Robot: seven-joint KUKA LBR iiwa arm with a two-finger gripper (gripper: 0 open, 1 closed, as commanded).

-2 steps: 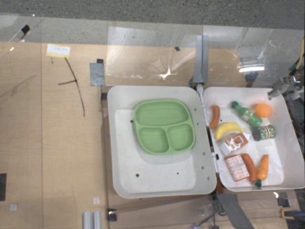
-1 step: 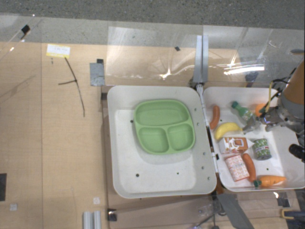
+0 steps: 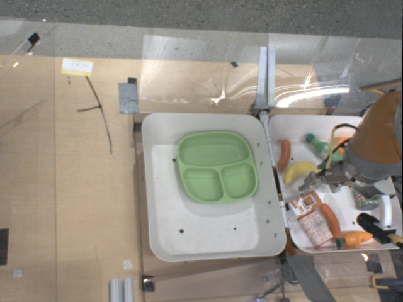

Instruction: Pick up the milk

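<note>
Pale wood worktop (image 3: 63, 187) spreads across the left side, with grey floor along the far edge. On its far left corner lies a yellow label (image 3: 77, 67), and just right of that a thin black cable (image 3: 99, 112) runs toward the near side. A small grey metal plate (image 3: 128, 97) sits beside the far left corner of the bins.

The left bin (image 3: 157, 231) is a shallow white tray. A green divided plate (image 3: 217, 167) lies in its far half, with one long compartment on the far side and two smaller ones on the near side.

A grey metal rail (image 3: 264, 77) rises at the far end of the seam between the two bins.

The right bin (image 3: 274, 124) holds several toy foods. A red sausage (image 3: 284, 153) lies near its left wall, and a yellow banana (image 3: 300, 170) is just right of it and nearer. A green item (image 3: 317, 144) sits farther back. The milk (image 3: 312, 220), a small carton with red-brown and white print, lies flat in the near left part of this bin, touching a second sausage (image 3: 330, 220) along its right side. An orange carrot (image 3: 354, 238) lies by the near rim.

The arm (image 3: 378, 137) comes in from the right, and the gripper (image 3: 327, 178) hangs over the bin just far of the milk, beside the banana. Whether the fingers are spread or pressed together cannot be told from this angle.
</note>
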